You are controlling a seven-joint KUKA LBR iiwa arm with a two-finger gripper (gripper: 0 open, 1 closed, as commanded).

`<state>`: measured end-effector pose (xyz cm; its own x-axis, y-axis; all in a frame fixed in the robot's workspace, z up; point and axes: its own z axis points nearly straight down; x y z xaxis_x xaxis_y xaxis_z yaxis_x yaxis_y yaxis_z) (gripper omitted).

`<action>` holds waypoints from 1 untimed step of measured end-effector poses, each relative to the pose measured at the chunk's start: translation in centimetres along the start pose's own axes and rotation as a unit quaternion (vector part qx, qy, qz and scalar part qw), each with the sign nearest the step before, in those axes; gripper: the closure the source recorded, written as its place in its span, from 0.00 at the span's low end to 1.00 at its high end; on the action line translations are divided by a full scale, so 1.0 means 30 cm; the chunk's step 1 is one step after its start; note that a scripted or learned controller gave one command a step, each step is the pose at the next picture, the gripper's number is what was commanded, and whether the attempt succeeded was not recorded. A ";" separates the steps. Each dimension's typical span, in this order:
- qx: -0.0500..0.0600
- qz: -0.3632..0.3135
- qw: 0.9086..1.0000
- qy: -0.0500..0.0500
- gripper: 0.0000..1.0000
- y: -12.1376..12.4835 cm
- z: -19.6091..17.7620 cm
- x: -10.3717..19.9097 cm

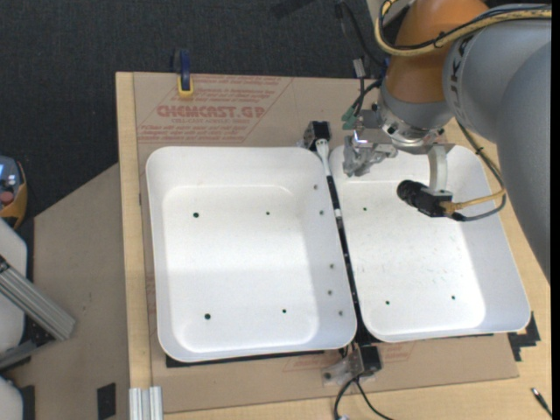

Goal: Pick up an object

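Overhead, the gripper [359,160] hangs low over the far corner of the right bin [437,269], close to the wall that this bin shares with the left bin [236,261]. The gripper's metal parts merge with the white bin floor behind them. How far it is open I cannot tell, nor whether it has hold of anything.

Position of the object: cannot tell. The spot directly under the gripper is hidden by the wrist, and nothing around it reads clearly as a loose item.

- Just to the gripper's right, lower in view: a black attachment [424,198] on the arm, with a yellowish cable trailing right from it.
- Above the gripper: the orange band [433,24], then grey arm running off right.
- Just left of the gripper: a small black clip [315,134] at the far end of the seam between the bins.
- Well left and beyond: a blue and yellow clamp [184,70] on the edge of the brown board [219,103] with red print.
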<state>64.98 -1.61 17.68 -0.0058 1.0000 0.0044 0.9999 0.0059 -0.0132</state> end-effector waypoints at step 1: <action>-0.013 0.005 1.000 -0.004 1.00 0.057 -0.301 -0.160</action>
<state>66.84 -6.44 26.67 0.0036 1.0000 -0.0039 0.9999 -0.0035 0.0118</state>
